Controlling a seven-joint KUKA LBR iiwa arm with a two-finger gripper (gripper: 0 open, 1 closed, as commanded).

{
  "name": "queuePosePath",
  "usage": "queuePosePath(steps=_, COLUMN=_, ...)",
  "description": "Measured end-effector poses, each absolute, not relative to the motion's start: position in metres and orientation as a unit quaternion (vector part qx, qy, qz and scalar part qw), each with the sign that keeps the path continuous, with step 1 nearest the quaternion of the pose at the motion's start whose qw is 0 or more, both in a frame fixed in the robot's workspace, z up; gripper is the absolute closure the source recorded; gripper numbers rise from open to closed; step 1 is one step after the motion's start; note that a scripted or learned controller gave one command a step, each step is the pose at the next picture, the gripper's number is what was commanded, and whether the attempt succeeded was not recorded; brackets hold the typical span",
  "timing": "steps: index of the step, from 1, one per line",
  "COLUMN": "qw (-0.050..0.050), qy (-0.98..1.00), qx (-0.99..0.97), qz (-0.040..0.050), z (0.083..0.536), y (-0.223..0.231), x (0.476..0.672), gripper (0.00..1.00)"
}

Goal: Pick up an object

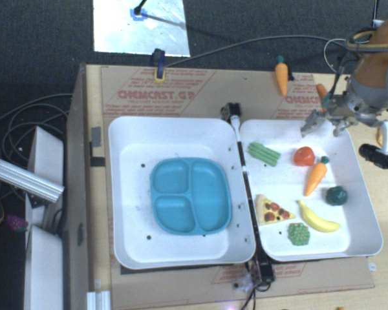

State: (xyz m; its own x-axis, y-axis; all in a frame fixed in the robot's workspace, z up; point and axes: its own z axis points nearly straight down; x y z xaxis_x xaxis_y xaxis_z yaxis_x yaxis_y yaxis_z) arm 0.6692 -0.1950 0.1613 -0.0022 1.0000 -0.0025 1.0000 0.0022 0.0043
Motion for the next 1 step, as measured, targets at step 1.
queuePosePath(steps=1, qw=0.0, qy=0.709, qx=0.706, qz=-0.0003, z=0.0856, y=-0.1873, x=0.6685, gripper=0.0)
